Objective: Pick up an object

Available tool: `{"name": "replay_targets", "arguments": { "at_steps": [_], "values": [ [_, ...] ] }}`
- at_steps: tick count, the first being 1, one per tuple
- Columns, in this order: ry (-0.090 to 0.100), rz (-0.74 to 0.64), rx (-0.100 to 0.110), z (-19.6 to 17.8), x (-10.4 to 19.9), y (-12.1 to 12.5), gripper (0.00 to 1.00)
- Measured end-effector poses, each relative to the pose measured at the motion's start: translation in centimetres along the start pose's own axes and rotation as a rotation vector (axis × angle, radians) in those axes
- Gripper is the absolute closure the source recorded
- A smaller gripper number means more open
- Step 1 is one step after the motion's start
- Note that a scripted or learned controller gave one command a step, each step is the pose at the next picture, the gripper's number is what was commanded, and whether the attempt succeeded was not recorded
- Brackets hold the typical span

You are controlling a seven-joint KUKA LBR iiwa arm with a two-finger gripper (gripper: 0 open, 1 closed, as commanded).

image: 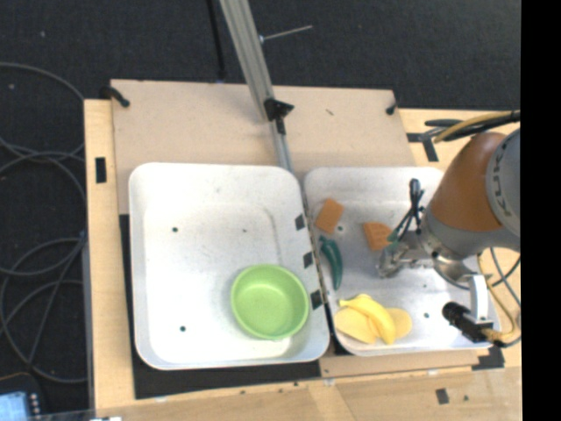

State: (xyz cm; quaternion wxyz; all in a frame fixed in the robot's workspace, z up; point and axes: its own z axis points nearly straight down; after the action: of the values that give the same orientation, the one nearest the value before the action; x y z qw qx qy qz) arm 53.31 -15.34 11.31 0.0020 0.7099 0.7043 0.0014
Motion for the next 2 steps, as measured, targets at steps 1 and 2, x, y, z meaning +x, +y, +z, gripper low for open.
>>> {"name": "replay_targets", "arguments": {
  "at_steps": [1, 2],
  "values": [
    [-0.001, -0.010, -0.003, -6.3, 0.0, -0.2, 1.00],
    [-0.002, -0.012, -0.004, -12.7, -0.2, 0.5, 1.00]
  ]
}}
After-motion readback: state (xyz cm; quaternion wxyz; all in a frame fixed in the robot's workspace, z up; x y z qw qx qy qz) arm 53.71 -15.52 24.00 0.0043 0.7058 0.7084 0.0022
